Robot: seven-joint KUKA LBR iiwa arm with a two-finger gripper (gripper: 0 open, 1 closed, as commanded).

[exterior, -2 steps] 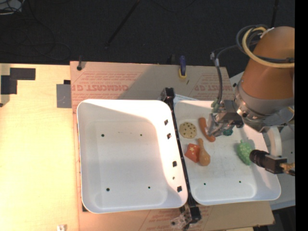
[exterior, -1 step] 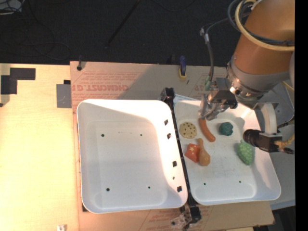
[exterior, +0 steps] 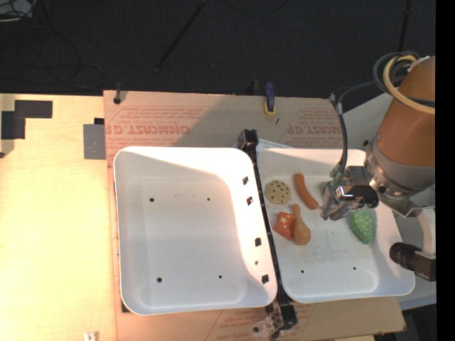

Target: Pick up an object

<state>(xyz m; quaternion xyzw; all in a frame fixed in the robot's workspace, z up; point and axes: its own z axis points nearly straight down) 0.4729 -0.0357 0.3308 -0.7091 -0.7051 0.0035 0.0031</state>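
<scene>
The gripper (exterior: 333, 206) is being held low inside the right bin (exterior: 398, 279), its dark fingers pointing down toward the bin floor; whether they are spread or pressed together cannot be told. A green bumpy object (exterior: 363, 226) is lying just beside it (toward the bin's outer wall). An orange sausage (exterior: 306, 191) is lying near on the other side, and farther off a round cookie (exterior: 277, 190), a red piece (exterior: 284, 224) and a tan drumstick (exterior: 301, 227) touching it. The left bin (exterior: 135, 275) is sitting alongside on the table (exterior: 50, 247).
</scene>
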